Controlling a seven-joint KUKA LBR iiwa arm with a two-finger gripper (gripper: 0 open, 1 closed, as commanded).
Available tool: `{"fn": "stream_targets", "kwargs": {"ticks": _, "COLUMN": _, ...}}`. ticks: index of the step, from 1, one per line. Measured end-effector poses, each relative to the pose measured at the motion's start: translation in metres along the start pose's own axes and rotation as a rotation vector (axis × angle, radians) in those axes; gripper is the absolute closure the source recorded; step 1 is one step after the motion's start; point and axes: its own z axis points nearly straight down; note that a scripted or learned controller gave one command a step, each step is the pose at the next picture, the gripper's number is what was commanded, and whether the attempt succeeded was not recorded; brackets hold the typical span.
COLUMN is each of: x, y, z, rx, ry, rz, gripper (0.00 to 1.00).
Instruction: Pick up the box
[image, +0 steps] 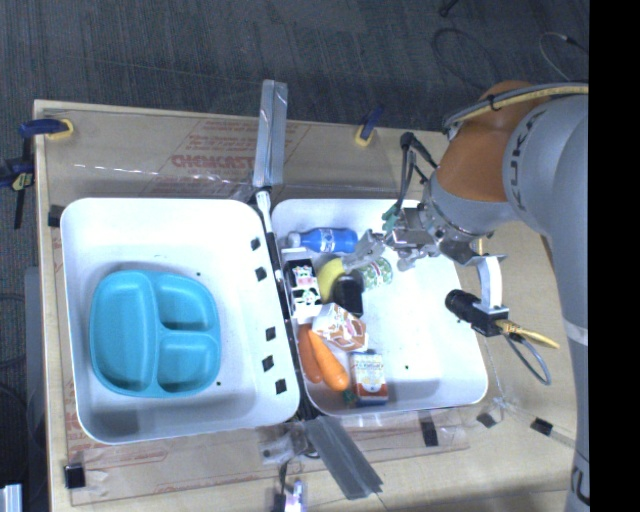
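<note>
A small juice box (370, 379) lies at the near wall of the right bin (440, 345), below the hand (372, 262); whether the hand is open, I cannot tell. Probably light, stiff card; grip its long sides.

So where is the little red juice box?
The small red juice box lies in the right white bin, at its near edge, just right of the orange carrot and below the crinkly snack packet.
</note>
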Motion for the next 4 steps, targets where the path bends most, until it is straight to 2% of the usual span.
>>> {"fn": "stream_targets", "kwargs": {"ticks": 1, "x": -0.047, "y": -0.058, "z": 0.092, "rx": -0.014, "ry": -0.008, "rz": -0.113, "gripper": 0.00}}
{"fn": "stream_targets", "kwargs": {"ticks": 2, "x": 0.004, "y": -0.096, "z": 0.088, "rx": -0.003, "ry": -0.001, "rz": -0.194, "gripper": 0.00}}
{"fn": "stream_targets", "kwargs": {"ticks": 3, "x": -0.043, "y": -0.096, "z": 0.121, "rx": -0.004, "ry": -0.001, "rz": -0.164, "gripper": 0.00}}
{"fn": "stream_targets", "kwargs": {"ticks": 4, "x": -0.042, "y": -0.096, "z": 0.112, "rx": 0.000, "ry": 0.000, "rz": -0.171, "gripper": 1.00}}
